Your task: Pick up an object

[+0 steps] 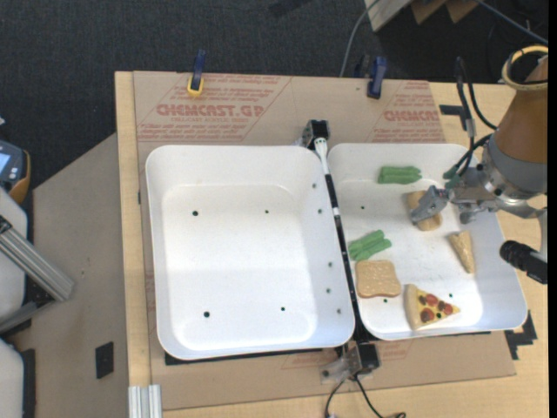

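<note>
Two shallow white bins sit side by side on a cardboard-covered table (pixel 261 94). The left bin (pixel 174 259) shows bare white floor with small dark holes. The right bin (pixel 496 316) holds six small items. At its far side lies a green piece (pixel 399 175); a second green piece (pixel 369 245) lies near the divider between the bins. Toward the near side are a slice of toast (pixel 378 279) and, just right of it, a pizza slice (pixel 428 307) with red topping. A pale tan wedge (pixel 463 252) lies toward the right wall. A tan, lumpy object (pixel 426 208), too small to identify, sits in the middle of the bin.

The arm (pixel 526 138) enters from the right, partly cut off by the picture edge. Its gripper (pixel 435 200) is low over the right bin, at the tan lumpy object, which partly merges with the grey fingers; whether the fingers are spread or closed, or actually grip the object, cannot be told. Two clamps (pixel 197 75) pin the cardboard at the far edge.
</note>
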{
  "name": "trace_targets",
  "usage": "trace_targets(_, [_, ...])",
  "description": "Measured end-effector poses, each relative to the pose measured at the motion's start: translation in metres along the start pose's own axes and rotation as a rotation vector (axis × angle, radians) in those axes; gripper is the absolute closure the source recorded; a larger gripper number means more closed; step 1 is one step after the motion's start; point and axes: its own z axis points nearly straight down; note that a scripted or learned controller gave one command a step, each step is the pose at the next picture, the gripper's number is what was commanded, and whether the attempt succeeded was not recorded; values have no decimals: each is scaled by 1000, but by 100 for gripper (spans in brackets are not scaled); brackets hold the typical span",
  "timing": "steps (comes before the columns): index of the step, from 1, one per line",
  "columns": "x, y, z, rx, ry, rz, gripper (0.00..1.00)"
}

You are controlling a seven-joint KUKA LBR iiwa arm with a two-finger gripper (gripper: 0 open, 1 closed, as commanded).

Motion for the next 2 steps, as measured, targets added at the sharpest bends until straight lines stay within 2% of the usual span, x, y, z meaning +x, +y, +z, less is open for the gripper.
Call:
trace_targets(1, [36,-12,101,7,3,-1,0])
trace_targets(2, [33,-10,86,-3,-1,2,100])
